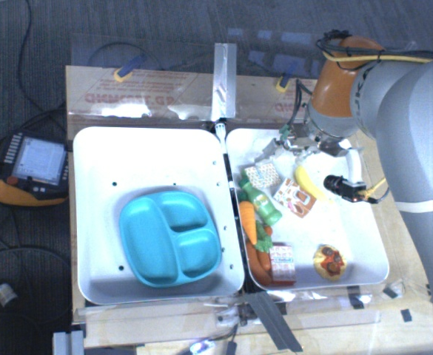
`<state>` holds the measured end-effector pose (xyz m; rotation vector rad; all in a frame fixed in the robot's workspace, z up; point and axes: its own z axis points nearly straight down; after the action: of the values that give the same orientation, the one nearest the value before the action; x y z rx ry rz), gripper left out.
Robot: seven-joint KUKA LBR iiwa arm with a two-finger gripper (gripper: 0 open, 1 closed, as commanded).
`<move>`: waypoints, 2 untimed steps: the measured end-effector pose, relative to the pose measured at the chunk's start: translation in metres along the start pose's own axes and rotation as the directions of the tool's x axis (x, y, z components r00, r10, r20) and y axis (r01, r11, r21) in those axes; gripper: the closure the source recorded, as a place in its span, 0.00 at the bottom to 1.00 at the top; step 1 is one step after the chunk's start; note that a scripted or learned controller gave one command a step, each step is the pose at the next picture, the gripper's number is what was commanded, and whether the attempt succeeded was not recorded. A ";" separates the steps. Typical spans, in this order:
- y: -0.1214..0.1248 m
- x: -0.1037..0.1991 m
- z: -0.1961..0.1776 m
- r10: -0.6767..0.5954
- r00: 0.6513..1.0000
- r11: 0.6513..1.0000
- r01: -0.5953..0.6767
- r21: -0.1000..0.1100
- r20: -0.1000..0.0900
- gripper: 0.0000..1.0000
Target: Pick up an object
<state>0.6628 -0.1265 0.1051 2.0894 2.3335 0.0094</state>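
The right bin holds several small items. A yellow banana lies near its back, with a red-and-white carton just in front of it. Left of these are a checkered box, a green packet and an orange carrot along the bin's left wall. A labelled can and a round pastry toy sit near the front. My gripper hangs low over the bin's back left part, just behind the checkered box and left of the banana. Nothing is visibly held.
The left bin holds a blue divided tray. The grey arm with its orange band covers the right bin's back right corner, and a black fitting juts over the bin. A pendant lies on the floor at left.
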 end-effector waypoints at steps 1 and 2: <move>0.001 0.002 -0.010 0.000 1.000 1.000 0.000 -0.001 -0.005 1.00; 0.001 0.002 -0.010 0.000 1.000 1.000 0.000 -0.001 -0.005 0.00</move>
<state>0.6635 -0.1239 0.1154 2.0911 2.3364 0.0159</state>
